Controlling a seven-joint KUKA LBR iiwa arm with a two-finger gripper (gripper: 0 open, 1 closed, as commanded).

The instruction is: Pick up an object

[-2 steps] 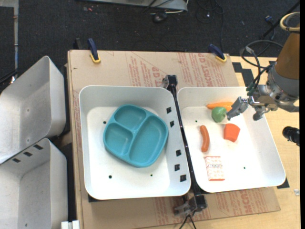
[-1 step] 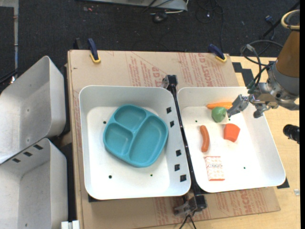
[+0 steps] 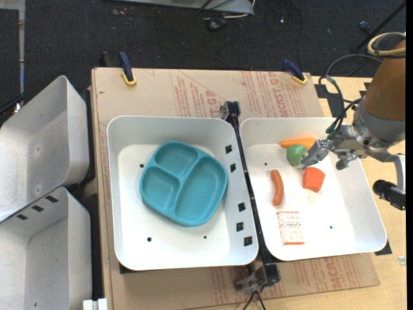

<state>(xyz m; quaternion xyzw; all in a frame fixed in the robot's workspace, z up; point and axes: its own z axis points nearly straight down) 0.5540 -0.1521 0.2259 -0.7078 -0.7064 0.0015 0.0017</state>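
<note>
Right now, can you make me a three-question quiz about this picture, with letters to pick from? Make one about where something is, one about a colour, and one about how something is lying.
1. Where is the divided plate?
A. left bin
B. right bin
C. on the floor

2. What colour is the divided plate?
A. red
B. teal
C. yellow

3. How is the sausage lying?
A. standing on end
B. inside the plate
C. flat on the bin floor

Answers:
1 A, it sits in the left bin.
2 B, it is teal all over.
3 C, it lies flat in the right bin, apart from the small card.
</note>
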